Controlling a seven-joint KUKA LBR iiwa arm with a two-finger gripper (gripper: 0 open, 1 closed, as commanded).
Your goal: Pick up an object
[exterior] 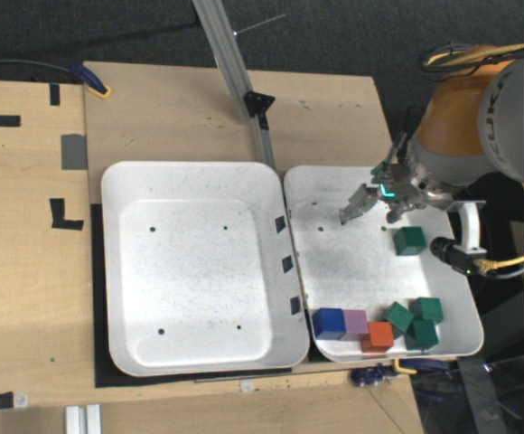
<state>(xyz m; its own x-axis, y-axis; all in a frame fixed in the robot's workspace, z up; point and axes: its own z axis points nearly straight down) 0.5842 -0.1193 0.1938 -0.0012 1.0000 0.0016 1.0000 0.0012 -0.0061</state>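
Blocks (379,324) remain ungrasped in the right bin (334,251); gripper (370,208), jaws spread wide and empty, hovers at centre-right of frame.

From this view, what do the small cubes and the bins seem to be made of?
The small cubes: probably painted wood or plastic; flat matte colours, crisp edges, no glare. The bins: likely moulded plastic, white and slightly glossy, with rounded corners and a raised rim.

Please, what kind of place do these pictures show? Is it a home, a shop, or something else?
Most likely a robotics lab or test bench. A grey and orange robot arm reaches over two white bins on a plywood bench, and small coloured blocks lie in the right bin.
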